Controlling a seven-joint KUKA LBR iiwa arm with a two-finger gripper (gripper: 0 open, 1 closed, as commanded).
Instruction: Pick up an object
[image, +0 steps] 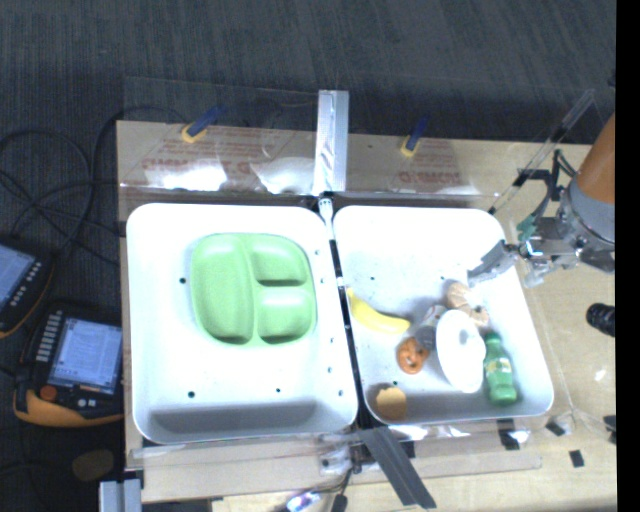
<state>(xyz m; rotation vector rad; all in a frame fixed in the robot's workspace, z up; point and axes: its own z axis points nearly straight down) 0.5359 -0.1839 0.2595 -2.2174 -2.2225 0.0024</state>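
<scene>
Reaching in from the right, orange band uppermost at the frame edge, grey wrist below it. Gripper angled down and leftward from the wrist, fingers too indistinct to read.

overhead slant, both bins, arm entering right

No words or numbers are showing clearly enough to read; the green bottle's label and the lit screens are appearing too blurred.
</scene>
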